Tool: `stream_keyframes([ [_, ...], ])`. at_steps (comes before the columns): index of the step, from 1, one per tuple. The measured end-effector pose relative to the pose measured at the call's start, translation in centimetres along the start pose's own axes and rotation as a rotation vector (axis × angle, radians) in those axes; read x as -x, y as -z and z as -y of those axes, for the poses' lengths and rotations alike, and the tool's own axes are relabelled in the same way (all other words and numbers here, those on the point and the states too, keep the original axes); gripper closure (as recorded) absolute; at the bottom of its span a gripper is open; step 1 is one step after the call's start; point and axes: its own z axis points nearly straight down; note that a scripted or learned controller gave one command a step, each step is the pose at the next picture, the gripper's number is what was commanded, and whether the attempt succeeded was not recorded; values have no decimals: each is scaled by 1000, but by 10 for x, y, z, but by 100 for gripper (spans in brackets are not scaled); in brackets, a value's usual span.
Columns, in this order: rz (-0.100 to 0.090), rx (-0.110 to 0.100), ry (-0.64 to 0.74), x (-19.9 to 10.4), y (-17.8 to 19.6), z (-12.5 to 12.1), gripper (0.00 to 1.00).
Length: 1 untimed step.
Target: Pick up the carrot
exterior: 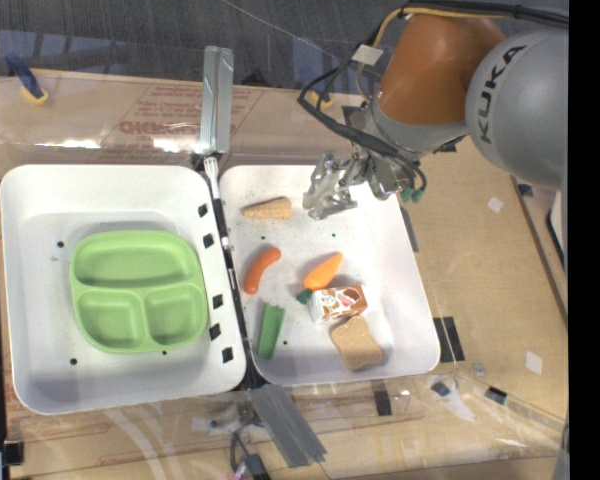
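Observation:
The carrot (322,271), orange with a small green top, lies in the middle of the right bin (400,258). My gripper (327,196) hangs over the bin's far part, above and a little behind the carrot, with its metal fingers pointing down and nothing between them.
Also in the right bin are a red-orange sausage (260,269), a green pod (270,330), a yellow wedge (268,208), a small carton (337,303) touching the carrot's leafy end, and a bread slice (356,344). The left bin (30,218) holds a green divided plate (137,290).

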Motion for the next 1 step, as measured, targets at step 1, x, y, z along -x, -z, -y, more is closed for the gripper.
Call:
stream_keyframes([
  [1, -4, 1, 230, -12, 8, 12, 100],
])
